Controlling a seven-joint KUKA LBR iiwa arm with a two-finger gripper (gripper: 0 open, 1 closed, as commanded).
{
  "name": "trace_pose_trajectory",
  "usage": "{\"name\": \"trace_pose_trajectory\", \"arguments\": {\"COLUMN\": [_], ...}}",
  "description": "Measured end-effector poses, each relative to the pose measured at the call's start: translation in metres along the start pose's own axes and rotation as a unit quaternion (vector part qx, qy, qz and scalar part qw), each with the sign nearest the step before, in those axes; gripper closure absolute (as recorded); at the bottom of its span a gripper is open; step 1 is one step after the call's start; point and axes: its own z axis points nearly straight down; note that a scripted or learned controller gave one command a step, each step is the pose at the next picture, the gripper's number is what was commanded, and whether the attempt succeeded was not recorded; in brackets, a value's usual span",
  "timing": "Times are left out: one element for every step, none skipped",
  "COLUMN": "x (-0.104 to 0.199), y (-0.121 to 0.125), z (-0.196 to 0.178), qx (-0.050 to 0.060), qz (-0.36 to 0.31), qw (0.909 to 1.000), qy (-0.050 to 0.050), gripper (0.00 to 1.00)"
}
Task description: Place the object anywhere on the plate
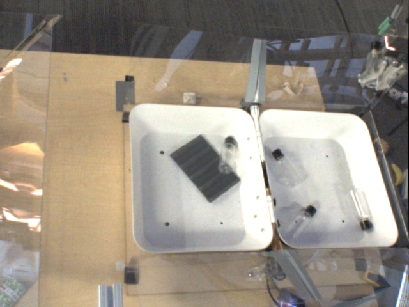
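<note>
Wooden counter (83, 171), two white bins side by side.

Left bin (137, 190): dark ribbed plate (201, 165) lies flat, turned on a slant, a little toward 12 o'clock of the bin's centre. At the plate's 2 o'clock edge lies a clear vial (227, 155) with its dark cap toward 12 o'clock. It touches or overlaps that edge. Cannot tell whether it rests on the plate or partly on the bin floor. Taking this vial as the task's object.

Right bin (332, 121): three more clear, dark-capped vials. One is at 10 o'clock (280, 160), one at 7 o'clock (303, 215), and one at 4 o'clock (360, 208). All lie well apart from the plate.

Jaws: cannot tell their state from this view.

Risks, as judged:
- The vial is round and sits at the plate's rim, so a light knock could roll it off onto the bin floor.
- It lies near the wall between the bins, which leaves little room for a descent on that side.
- Clear body against white is easy to misjudge, and a pinch off-centre could squirt it sideways.
- A push on the vial may shift the loose plate instead.
</note>
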Motion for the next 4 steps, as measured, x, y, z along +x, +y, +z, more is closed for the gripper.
{"name": "trace_pose_trajectory", "arguments": {"x": [-0.002, 0.011, 0.036, 0.042], "y": [0.000, -0.003, -0.008, -0.017], "z": [-0.034, -0.031, -0.049, 0.024], "qx": [0.000, 0.000, 0.001, 0.001], "qz": [0.025, 0.198, 0.404, 0.246], "qw": [0.9997, 0.9802, 0.9147, 0.9692], "qy": [0.001, 0.001, 0.000, 0.001], "gripper": [1.00, 1.00, 1.00, 1.00]}}
